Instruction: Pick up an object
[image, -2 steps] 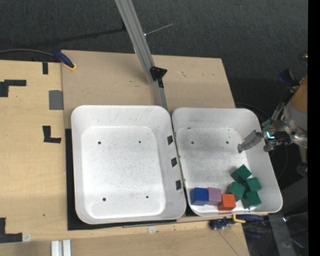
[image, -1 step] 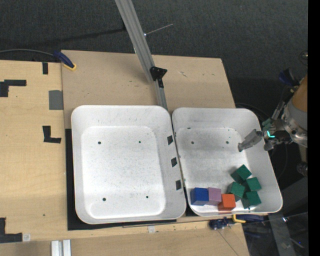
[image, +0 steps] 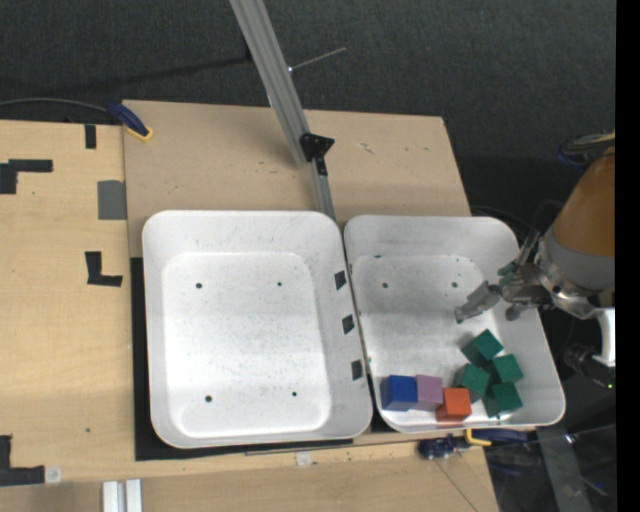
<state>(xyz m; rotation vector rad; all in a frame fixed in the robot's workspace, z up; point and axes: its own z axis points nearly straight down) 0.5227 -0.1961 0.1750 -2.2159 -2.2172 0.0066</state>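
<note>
overhead slanted view of a wooden bench w/ two shallow white bins side by side. the left bin (image: 245, 330) sits next to the right bin (image: 420, 260), which holds all the objects, bunched in its near right corner. a blue cube (image: 400, 391), a lilac cube (image: 429, 390) and an orange cube (image: 456, 402) sit in a row touching each other against the near wall. a cluster of green blocks (image: 492, 372) lies just beside them, toward the right wall.

the grey arm w/ an orange band reaches in from the right. its gripper (image: 478, 302) hangs over the right bin, just above the green cluster; fingers look slightly apart w/ nothing between them, though they're small and dark.

judgement: step in hand is the approach, no grasp yet. best target is prob. the top green block, since it's nearest and sits a bit apart from the rest. come straight down w/ fingers spread across its free faces, not its corners.

room: the far half of the right bin is bare, so approach from there. the near and right walls crowd the cubes; fingers could catch the rim or nudge neighbours.
</note>
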